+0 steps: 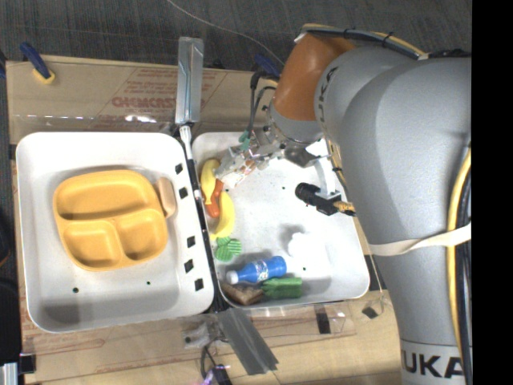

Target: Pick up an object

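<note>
Starting at the lower edge of the right bin (353, 283), a blue bottle (258, 269) lies beside a green object (282, 287) — a green brush-like piece (228, 249) sits just above. Higher, a yellow banana (218, 203) rests along the divider. The gripper (244, 160) hovers near the banana's upper end; I cannot tell its grip state. This looks like the approach step — next comes descent onto one object. The left bin (32, 295) holds a yellow tray (108, 219).

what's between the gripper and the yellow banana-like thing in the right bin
Nothing visible. The gripper sits low over the right bin, at its upper left corner, just beside the yellow piece. An orange piece lies across the yellow one further down.
</note>
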`<state>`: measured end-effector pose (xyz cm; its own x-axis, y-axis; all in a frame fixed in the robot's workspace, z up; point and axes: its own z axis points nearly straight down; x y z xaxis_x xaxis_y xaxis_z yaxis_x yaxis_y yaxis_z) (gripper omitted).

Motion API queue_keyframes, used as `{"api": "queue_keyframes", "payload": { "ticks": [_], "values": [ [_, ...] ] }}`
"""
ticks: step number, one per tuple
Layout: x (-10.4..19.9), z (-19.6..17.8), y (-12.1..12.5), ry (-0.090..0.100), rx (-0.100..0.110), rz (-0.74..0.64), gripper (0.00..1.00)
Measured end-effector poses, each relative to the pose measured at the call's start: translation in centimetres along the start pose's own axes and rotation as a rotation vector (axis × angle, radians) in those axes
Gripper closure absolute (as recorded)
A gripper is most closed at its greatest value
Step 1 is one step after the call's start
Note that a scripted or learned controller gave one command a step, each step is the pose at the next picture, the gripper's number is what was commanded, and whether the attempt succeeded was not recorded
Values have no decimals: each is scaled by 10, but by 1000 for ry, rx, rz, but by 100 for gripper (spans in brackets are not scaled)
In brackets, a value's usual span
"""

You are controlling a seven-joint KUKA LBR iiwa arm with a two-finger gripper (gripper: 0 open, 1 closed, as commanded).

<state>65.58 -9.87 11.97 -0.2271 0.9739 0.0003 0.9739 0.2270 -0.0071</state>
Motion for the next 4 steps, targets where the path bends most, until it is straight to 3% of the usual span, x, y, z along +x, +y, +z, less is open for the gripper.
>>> {"api": "queue_keyframes", "payload": {
  "ticks": [1, 2, 3, 4],
  "values": [
    [-1, 7, 2, 2, -6, -2, 0],
    [0, -3, 2, 4, -1, -6, 100],
    [100, -76, 12, 2, -13, 41, 100],
    [133, -70, 0, 2, 1, 469, 100]
  ]
}}
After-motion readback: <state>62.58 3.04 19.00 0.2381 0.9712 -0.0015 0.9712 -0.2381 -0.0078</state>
